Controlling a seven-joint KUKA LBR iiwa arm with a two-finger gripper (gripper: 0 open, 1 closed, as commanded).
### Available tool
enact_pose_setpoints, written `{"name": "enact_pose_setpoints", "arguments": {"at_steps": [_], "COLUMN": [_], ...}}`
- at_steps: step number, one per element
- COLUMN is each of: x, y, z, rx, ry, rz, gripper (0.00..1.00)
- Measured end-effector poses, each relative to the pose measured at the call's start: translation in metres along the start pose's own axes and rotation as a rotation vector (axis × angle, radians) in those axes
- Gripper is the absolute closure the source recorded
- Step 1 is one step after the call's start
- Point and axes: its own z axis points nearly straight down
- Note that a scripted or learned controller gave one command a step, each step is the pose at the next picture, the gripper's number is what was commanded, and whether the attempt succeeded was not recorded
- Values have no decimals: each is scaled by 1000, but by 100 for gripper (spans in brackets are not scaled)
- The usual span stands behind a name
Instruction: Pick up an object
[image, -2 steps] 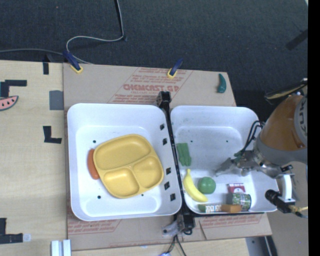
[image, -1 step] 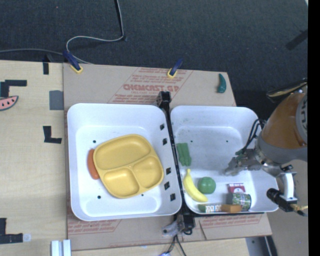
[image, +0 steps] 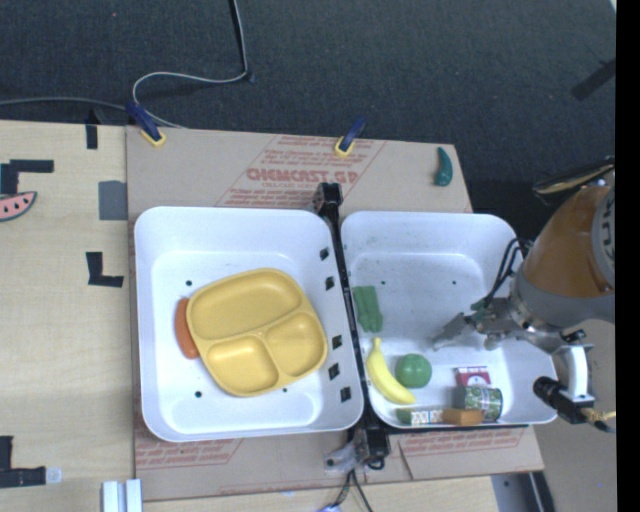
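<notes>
My yellow tray looks like smooth, faintly glossy plastic, as do both white bins. Beneath them lies matt brown cardboard, printed red. The banana and green ball look smooth and plasticky.

Open white floor across far half of right shallow white bin | near edge crowded: yellow banana, green ball, small printed can | green block by divider | left shallow white bin mostly taken by yellow divided tray
</notes>
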Motion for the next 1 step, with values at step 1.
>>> {"name": "enact_pose_setpoints", "arguments": {"at_steps": [1], "x": [1], "y": [0], "z": [-9], "rx": [1], "ry": [2], "rz": [-1], "gripper": [100]}}
